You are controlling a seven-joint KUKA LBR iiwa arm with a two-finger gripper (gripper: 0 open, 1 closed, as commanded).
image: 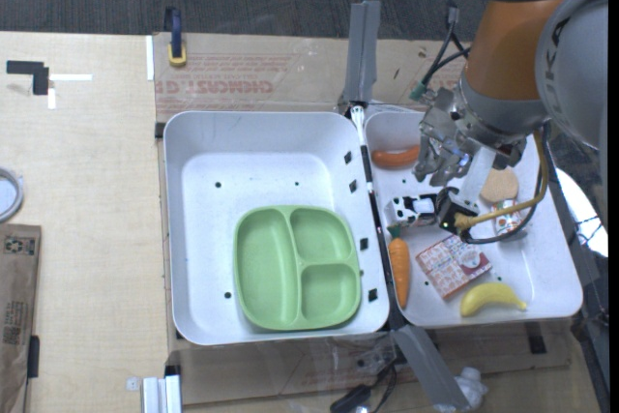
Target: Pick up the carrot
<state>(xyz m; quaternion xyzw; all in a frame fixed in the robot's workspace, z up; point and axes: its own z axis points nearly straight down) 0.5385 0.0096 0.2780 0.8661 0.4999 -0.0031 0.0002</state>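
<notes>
Left bin (193, 208): I see a shallow white tray holding a green three-compartment plastic plate (295, 266), lower centre.
Carrot (398, 268): orange, tapered, lying lengthwise against the right bin's (556, 290) left wall, lower centre-right.
Neighbours: patterned red card (451, 267), yellow banana (492, 299) in the lower right.
Gripper (437, 167): above the right bin, up from the carrot; I cannot tell how its fingers stand.
</notes>
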